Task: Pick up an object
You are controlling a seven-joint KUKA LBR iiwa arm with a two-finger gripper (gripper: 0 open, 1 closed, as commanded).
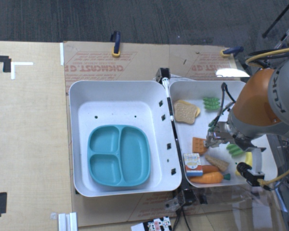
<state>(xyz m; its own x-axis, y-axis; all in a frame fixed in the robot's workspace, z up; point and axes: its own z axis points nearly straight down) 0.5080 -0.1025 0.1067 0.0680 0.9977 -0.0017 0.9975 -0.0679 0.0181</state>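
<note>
1. The gripper (213, 141) hangs low in the right bin (183, 91), its tip just right of the orange cracker (198, 145); whether its jaws stand wide or narrow cannot be told.
2. The nearest things lie below and left of it: the tan stick (216, 161) slants down to the right, and the carrot (205, 178) lies crosswise by the near wall.
3. The bread slice (185, 112) lies apart toward the far wall, with bare floor around it.
4. The left bin (111, 88) holds a blue tray (119, 155).
</note>
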